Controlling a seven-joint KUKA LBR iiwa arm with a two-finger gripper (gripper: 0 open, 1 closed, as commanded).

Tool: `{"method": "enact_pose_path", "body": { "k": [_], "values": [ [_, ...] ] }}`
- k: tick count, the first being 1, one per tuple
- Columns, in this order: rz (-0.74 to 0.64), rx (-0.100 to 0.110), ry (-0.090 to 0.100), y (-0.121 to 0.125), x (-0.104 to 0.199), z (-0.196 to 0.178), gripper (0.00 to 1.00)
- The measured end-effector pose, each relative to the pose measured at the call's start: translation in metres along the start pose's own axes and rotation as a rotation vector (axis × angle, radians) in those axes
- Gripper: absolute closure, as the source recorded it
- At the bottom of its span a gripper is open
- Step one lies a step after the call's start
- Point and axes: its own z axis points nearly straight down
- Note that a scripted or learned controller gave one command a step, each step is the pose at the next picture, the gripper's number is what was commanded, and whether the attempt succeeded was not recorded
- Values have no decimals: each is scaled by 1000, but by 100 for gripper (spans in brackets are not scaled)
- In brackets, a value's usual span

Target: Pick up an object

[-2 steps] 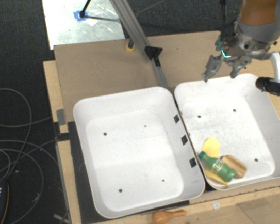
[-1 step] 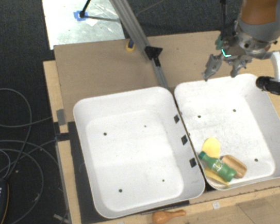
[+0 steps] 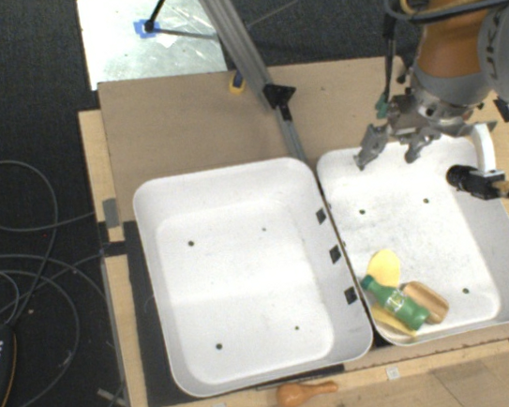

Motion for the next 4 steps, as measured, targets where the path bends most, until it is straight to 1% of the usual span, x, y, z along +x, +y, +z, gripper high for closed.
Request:
{"method": "enact_pose_path", "body": {
  "k": [1, 2, 3, 4],
  "values": [
    [5, 1, 0, -1, -3, 62, 0],
    [5, 0, 0, 7, -9, 116, 0],
    [6, -8, -1, 10, -9, 101, 100],
    [6, -11, -1, 2, -12, 46, 100]
  ]
}}
